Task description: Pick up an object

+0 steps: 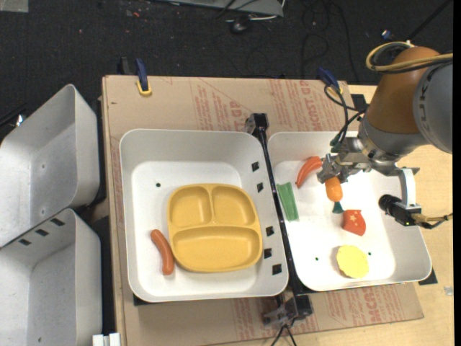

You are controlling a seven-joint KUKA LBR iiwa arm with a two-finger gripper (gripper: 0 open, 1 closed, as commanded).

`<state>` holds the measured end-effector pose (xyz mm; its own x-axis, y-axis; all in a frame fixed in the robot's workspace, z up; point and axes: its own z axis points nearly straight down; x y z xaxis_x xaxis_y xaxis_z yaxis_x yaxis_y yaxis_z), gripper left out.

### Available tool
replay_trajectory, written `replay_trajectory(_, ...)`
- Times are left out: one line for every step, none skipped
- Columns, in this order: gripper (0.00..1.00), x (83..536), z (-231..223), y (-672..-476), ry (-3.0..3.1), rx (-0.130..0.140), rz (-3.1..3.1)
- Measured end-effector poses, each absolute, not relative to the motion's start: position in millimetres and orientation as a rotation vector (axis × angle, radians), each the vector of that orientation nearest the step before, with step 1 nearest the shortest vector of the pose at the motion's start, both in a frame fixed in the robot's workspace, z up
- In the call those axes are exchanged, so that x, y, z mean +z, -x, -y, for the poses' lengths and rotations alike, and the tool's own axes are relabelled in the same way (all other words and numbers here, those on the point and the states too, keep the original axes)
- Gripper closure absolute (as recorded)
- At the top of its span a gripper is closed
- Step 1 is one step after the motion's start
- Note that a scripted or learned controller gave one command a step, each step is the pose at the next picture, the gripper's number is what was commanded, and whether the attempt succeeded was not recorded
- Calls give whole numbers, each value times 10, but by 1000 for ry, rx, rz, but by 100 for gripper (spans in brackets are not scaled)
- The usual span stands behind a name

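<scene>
The grey arm with its orange band is reaching in from the right and is bending down over the right bin, its wrist hanging above the bin's upper middle. The gripper is pointing down at the bin floor and sitting right over the top of a small carrot. The carrot is lying in the upper middle of the right bin with its long axis running roughly up and down the view, its orange body toward the gripper and its green tip pointing toward the near edge. The fingers are hiding behind the gripper body, so whether they are apart or closed on the carrot cannot be told from here; the gripper is appearing to touch or nearly touch the carrot's upper end. A red chili pepper is lying just to the left of the gripper, slanting. A strawberry is sitting just below the carrot, a yellow lemon slice is lying nearer the front, and a green bean pod is lying along the bin's left wall. In the left bin a yellow divided plate is resting with a sausage beside it.
</scene>
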<state>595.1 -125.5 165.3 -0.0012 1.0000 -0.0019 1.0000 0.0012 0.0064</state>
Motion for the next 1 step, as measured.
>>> replay_trajectory(100,2287,1298,-5986,-2214,6,-2219)
